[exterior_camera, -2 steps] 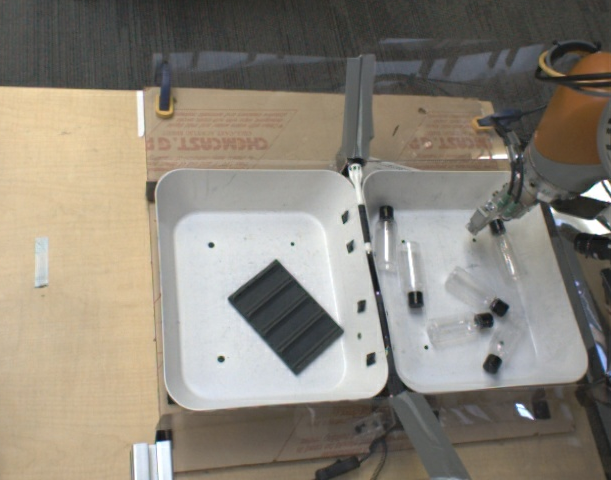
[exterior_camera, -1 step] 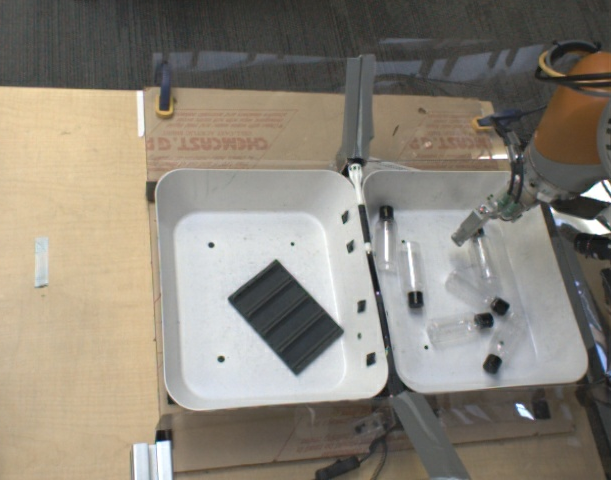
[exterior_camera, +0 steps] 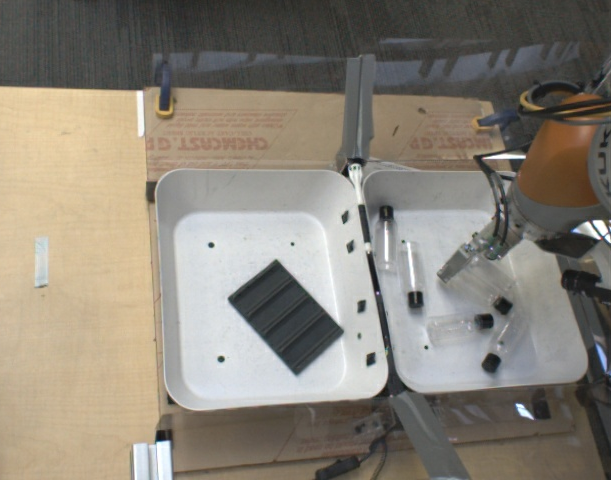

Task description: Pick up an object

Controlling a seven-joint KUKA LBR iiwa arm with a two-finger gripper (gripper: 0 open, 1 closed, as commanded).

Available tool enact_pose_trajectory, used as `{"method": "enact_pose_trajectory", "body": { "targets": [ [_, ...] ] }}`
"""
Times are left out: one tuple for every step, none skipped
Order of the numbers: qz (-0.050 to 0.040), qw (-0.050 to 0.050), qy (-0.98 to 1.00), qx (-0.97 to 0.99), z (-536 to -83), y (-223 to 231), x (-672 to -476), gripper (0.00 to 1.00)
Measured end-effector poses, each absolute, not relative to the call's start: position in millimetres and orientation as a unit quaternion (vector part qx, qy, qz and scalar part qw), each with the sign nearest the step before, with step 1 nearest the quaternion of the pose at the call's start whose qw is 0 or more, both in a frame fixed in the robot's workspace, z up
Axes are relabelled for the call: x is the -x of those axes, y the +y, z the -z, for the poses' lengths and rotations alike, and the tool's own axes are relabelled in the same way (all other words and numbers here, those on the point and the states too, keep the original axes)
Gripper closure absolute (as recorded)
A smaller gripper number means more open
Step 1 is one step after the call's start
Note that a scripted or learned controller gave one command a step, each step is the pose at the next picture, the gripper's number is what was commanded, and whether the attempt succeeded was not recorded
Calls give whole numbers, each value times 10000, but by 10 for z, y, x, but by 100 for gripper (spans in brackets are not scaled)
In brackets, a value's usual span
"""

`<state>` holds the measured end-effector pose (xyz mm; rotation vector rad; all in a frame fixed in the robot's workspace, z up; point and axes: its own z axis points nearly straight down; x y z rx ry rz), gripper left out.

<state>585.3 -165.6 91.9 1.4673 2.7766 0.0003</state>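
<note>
Wooden tabletop (exterior_camera: 65,268) holds two white bins; the hand (exterior_camera: 463,262), grip state I cannot tell, hovers in the right bin (exterior_camera: 545,373) just beside clear vials (exterior_camera: 453,326), apparently approaching, needing descent next.

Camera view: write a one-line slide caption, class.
Gripper low in the right bin among clear vials; a dark ridged block lies in the left bin.

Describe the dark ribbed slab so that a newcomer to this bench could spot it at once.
Of the two shallow white bins, take the left bin, away from the arm. The dark ribbed slab lies flat near the middle of its floor, turned at a slant. It is a flat grey-black rectangle with raised ridges along its length, unlike the clear black-capped tubes in the right bin.
</note>
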Motion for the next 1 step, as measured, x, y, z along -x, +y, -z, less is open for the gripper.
{"method": "enact_pose_trajectory", "body": {
  "targets": [
    [-5, 18, 8831, -4692, -1014, -1671, -5856, 100]
  ]
}}
